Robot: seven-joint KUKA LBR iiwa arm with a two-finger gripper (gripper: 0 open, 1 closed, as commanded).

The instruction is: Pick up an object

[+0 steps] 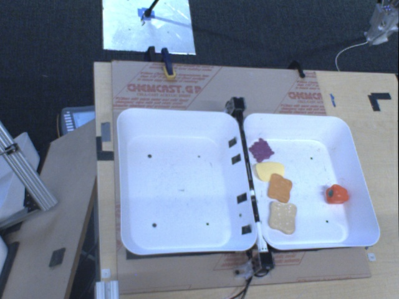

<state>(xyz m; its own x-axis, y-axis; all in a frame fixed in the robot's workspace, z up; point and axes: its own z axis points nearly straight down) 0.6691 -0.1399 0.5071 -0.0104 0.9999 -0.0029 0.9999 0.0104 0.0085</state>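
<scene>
The right bin (358, 167) holds several small items. A purple cluster (260, 148) lies near its left wall, with a pale yellow piece (269, 170) just below it. An orange square cracker (280, 188) touches the yellow piece's lower edge. Below that lies a tan toast-like square (282, 217). A red-orange rounded fruit (336, 194) sits apart near the right wall.
The left bin (124, 167) adjoins the right one along a row of black clips (242, 161). Both rest on a brown board (206, 86) held by a yellow clamp (168, 67). A shiny metal sheet (148, 16) lies at the back, and an aluminium rail (25, 173) at the left.
</scene>
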